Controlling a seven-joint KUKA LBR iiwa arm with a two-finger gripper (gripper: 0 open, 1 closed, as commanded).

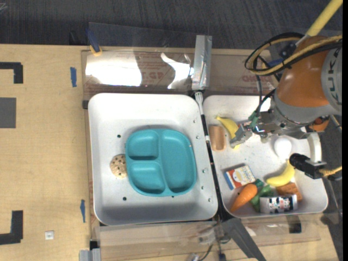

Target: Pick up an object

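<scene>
My gripper [246,129] hangs over the upper left part of the right bin [321,200], open with nothing between its fingers. Just left of it lies a yellow banana piece [227,125], and beside that a brown cylinder [217,137] against the bin's left wall. A white egg-like object [283,145] lies to the gripper's lower right. Along the bin's front sit a small red and white carton [240,175], a carrot [244,196], a whole banana [283,176] and a dark-labelled can [278,203].
The left bin [103,118] holds a teal divided plate [161,161] and a cookie [118,165] at the plate's left. A black part of the arm [305,165] overhangs the right bin's right side. Cables [272,50] loop above the wrist.
</scene>
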